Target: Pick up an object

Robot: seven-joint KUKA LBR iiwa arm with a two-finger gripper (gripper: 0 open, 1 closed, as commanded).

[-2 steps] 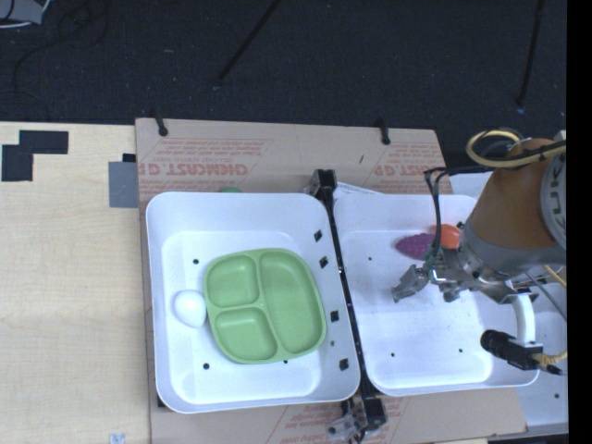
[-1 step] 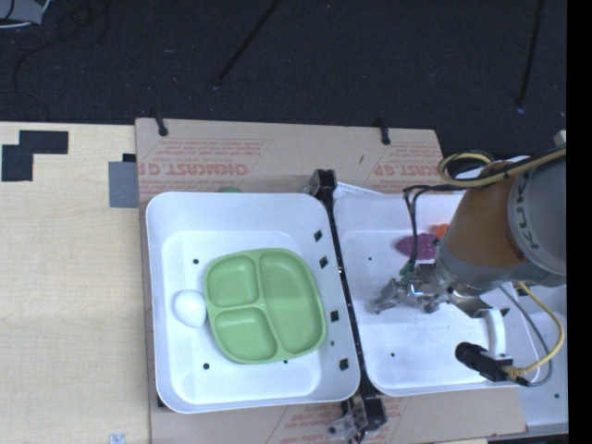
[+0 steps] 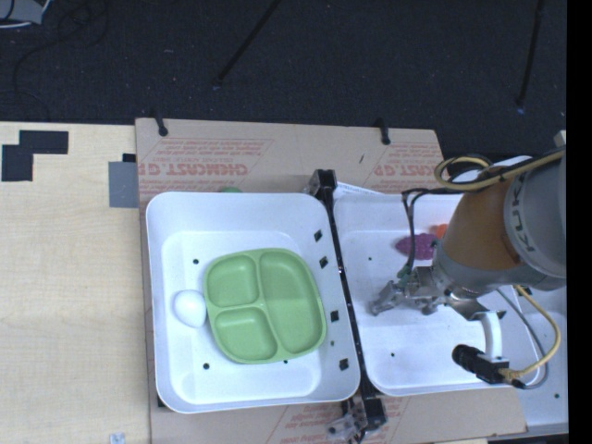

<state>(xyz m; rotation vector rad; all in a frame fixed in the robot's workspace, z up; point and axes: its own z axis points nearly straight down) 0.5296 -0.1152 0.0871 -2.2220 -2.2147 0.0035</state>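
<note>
The worktop (image 3: 74, 294) fills the lower left of the frame and bears two white bins; the left bin (image 3: 176, 215) holds a green divided plate (image 3: 264, 303) at its centre with a small white ball (image 3: 190, 307) touching the plate's left edge; the right bin (image 3: 407, 377) sits at centre right, with the grey-and-orange arm (image 3: 504, 229) reaching over it from the right edge. The pincer (image 3: 381, 305) hangs low over the middle of the right bin, its tips on bare white floor; whether it stands wide or narrow I cannot tell, and nothing shows in it. A small purple object (image 3: 418, 244) lies just above it, near the arm, with an orange bit (image 3: 438, 230) beside it, partly hidden. The likely failure, as I judge it — a grasp closing on nothing, since the tips sit beside the purple object, not around it; a descent here could also strike the bin floor.
</note>
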